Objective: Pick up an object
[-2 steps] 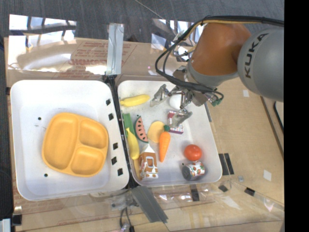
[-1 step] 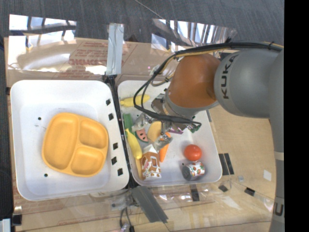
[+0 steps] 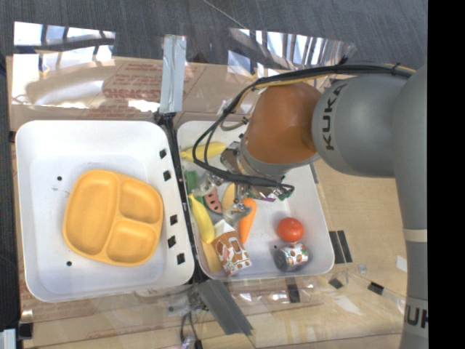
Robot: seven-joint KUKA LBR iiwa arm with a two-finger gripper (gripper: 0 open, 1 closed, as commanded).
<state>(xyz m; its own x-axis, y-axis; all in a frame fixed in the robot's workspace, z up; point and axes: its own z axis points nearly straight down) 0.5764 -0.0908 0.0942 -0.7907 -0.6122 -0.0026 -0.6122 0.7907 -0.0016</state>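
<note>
The grey arm (image 3: 378,122) sweeps in from three o'clock, its orange band (image 3: 280,122) hanging over the upper half of the right bin (image 3: 323,227) and blocking much of the bin's back section. Black cables (image 3: 218,122) loop off the wrist toward eleven o'clock. The gripper (image 3: 238,195) is down among the clutter at the bin's centre, and whether it has closed on anything I cannot tell, since the wrist covers it from above.

Crowding the tool: a watermelon slice (image 3: 211,199) just at its nine o'clock, a carrot (image 3: 247,224) touching or nearly so at its five o'clock, and a banana (image 3: 202,219) lying along the bin's left wall. A second yellow piece (image 3: 207,151) pokes out from under the wrist at eleven o'clock.

Toward six o'clock, a small printed carton (image 3: 231,254) sits tilted against the front wall. At four o'clock rests a red tomato (image 3: 290,229), and just below it a small patterned cup (image 3: 292,257) lies on its side.

Over at nine o'clock, the left bin (image 3: 36,158) holds a yellow divided plate (image 3: 112,217), lying flat, well apart from the arm. A strip of grey tape (image 3: 173,71) runs up the cardboard at twelve o'clock between the bins.
</note>
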